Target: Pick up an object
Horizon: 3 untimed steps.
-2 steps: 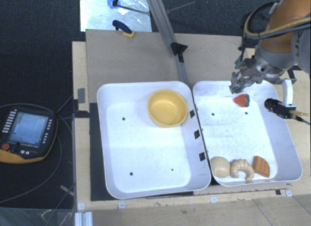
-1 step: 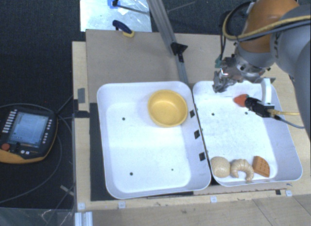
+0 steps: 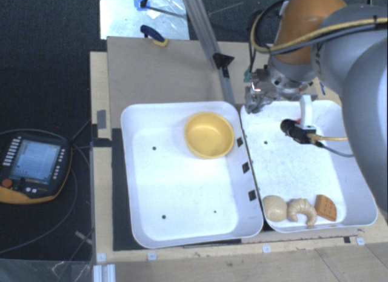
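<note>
Gripper [image 3: 254, 102] at right bin's [image 3: 357, 214] far corner, state unclear; roll [image 3: 274, 207], croissant [image 3: 302, 210], waffle [image 3: 325, 207] well below it.

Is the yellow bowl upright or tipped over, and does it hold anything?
Upright and empty: the yellow bowl rests in the left bin, its round opening facing up, showing bare yellow inside.

On my table [image 3: 163, 68] two bins sit side by side, touching along their inner edges. The left bin [image 3: 182, 214] holds a bowl [image 3: 209, 134] near its far right corner. In the right bin [image 3: 291, 177], three food pieces lie in a row along the near edge: a bun [image 3: 274, 207] at left, a croissant [image 3: 302, 210] in the middle, a waffle [image 3: 325, 207] at right. My arm's end effector [image 3: 259, 100] hangs over the right bin's far left corner. A handheld controller [image 3: 33, 165] lies on the floor, left of the table.
</note>
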### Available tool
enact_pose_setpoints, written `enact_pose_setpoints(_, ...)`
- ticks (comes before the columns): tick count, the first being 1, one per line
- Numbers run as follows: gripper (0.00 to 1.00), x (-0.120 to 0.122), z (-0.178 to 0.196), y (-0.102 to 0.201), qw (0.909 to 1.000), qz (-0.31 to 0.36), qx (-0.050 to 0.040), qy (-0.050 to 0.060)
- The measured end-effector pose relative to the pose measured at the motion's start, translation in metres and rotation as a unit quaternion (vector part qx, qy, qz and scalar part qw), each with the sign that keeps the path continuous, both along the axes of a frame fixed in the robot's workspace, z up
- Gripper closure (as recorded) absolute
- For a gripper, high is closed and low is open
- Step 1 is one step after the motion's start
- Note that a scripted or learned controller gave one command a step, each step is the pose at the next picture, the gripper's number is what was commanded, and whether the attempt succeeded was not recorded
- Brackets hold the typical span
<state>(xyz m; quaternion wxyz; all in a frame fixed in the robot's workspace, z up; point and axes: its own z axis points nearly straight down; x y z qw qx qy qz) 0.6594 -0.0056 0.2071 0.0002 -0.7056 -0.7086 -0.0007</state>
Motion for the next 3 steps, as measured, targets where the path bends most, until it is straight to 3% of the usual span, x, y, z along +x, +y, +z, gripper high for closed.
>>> enact_pose_setpoints(2,1.00,0.012,0.004,0.096,1.0000,0.000,0.0001,0.000)
enact_pose_setpoints(3,0.00,0.012,0.004,0.094,1.0000,-0.002,-0.0005,0.000)
